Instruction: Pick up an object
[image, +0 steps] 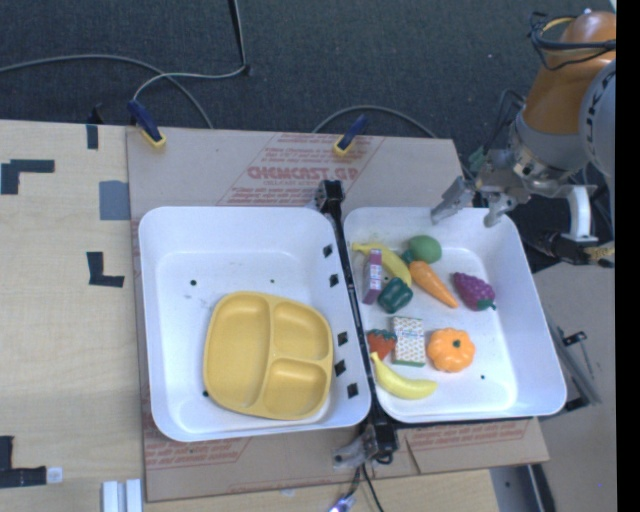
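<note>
My gripper (470, 210) hangs open over the far edge of the right bin (530, 330), its two fingers spread apart with nothing between them. Below it in that bin lie toy foods: a green lime (424, 248), an orange carrot (433, 283), purple grapes (474, 290), a green pepper (394, 295), a purple-and-yellow piece (373, 272), an orange pumpkin (451, 350), a yellow banana (400, 380), a patterned box (408, 340) and a red strawberry (381, 343).
The left bin (170, 300) holds a yellow divided plate (268, 355). Both bins rest on a cardboard sheet (270, 175) held by clamps. Black clips join the bins along the middle wall. Cables run across the dark floor behind.
</note>
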